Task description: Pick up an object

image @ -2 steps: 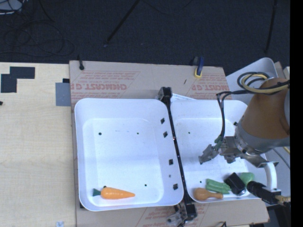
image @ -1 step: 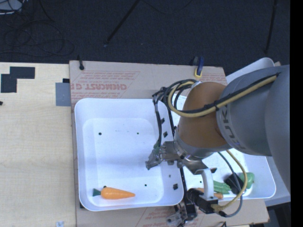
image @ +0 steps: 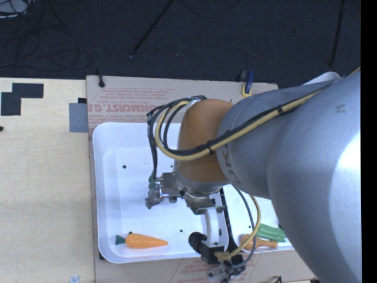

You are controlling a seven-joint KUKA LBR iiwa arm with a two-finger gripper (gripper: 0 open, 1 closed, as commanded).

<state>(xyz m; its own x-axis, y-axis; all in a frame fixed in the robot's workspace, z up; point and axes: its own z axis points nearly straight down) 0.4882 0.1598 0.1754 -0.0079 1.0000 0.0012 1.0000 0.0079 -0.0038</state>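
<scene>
Orange toy carrot (image: 146, 241) with a green top, lying flat near the front edge of the white bin (image: 112, 158) on the view's left. Grey arm (image: 283, 152) with an orange band (image: 200, 143), reaching in from the right, low over that same bin. Claw (image: 156, 197) over the bin floor, farther back than the carrot and apart from it. Clenched or released: cannot tell. Green thing (image: 272, 233) in the other bin, partly hidden by the arm. Pale wooden worktop (image: 41, 175) beside the bins.
</scene>
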